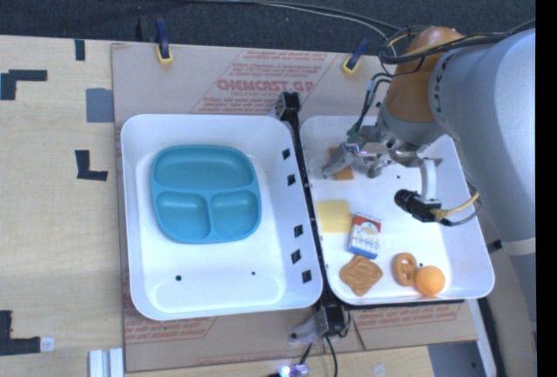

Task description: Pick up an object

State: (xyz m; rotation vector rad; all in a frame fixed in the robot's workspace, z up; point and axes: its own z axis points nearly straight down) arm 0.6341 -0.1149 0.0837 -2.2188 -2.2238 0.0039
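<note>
Arm (pixel 487 123) reaches in from three o'clock, wrist bent down over the right bin (pixel 470 279); gripper (pixel 348 164) fingers close on a small orange piece (pixel 345 174) at the bin's ten o'clock.

Glossy white plastic bins (pixel 144 218) sit on matt brown cardboard (pixel 252 84); the blue tray (pixel 206 192) looks smooth plastic.

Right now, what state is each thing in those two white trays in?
Blue plate: flat in the left bin, nothing on it.
Yellow block: flat in the right bin.
Small box: lying flat.
Cookie: lying flat.
Pretzel: touching the orange ball.
Gripper: low over a small orange piece.
</note>
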